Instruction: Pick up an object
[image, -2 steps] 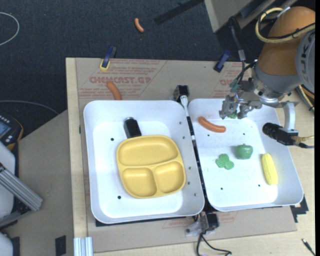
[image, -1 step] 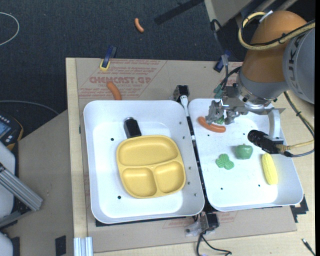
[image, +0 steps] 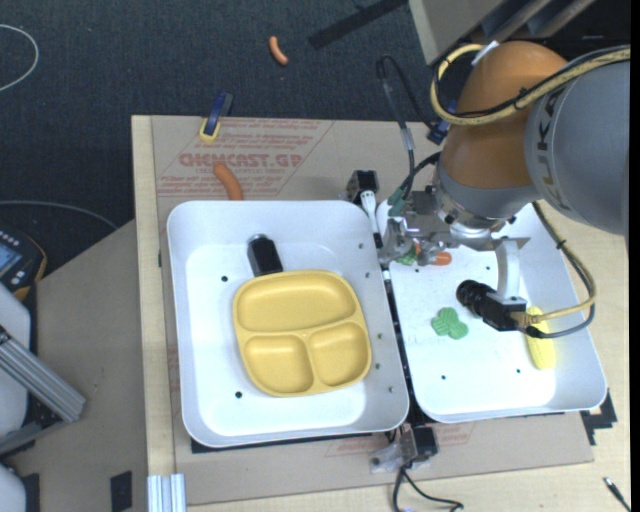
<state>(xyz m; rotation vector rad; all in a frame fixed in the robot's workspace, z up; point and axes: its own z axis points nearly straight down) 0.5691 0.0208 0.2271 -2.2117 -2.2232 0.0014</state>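
Two white bins (image: 190, 330), one yellow tray (image: 300, 330), one green toy (image: 450, 323).

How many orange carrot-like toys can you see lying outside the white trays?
2: one orange carrot-like piece on the dark floor at the top, another on the cardboard just above the left tray. The arm may hide others.

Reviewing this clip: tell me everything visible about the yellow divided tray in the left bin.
The yellow divided tray looks like matte moulded plastic, with rounded corners and three compartments: one long section across the far side and two smaller ones nearer the camera. It lies flat, right way up, slightly rotated, in the middle of the left bin. A small black object sits at its far edge, apparently touching.
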